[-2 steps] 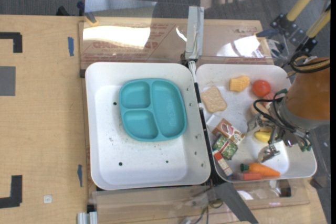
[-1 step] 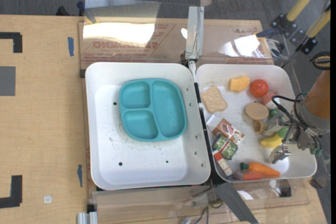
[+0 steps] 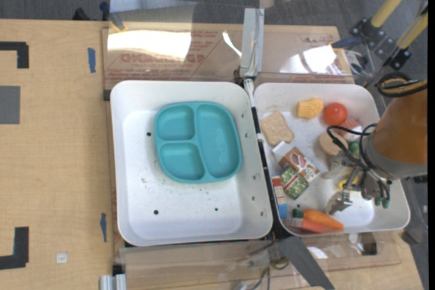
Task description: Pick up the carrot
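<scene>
End effector [image 3: 344, 198] just above carrot [image 3: 322, 220]

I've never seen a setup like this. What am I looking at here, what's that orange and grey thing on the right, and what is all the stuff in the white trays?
You are looking down at a slant from a single fixed camera above a bench. Two shallow white bins sit side by side. The left bin holds a teal divided plate. The right bin holds toy food: a carrot near its front edge, a red tomato, a yellow piece, a cracker and a small carton. The orange and grey shape is a robot arm reaching in from the right. Its gripper, with wires around it, hangs over the right bin, just above the carrot. Nothing is visibly held.
</scene>
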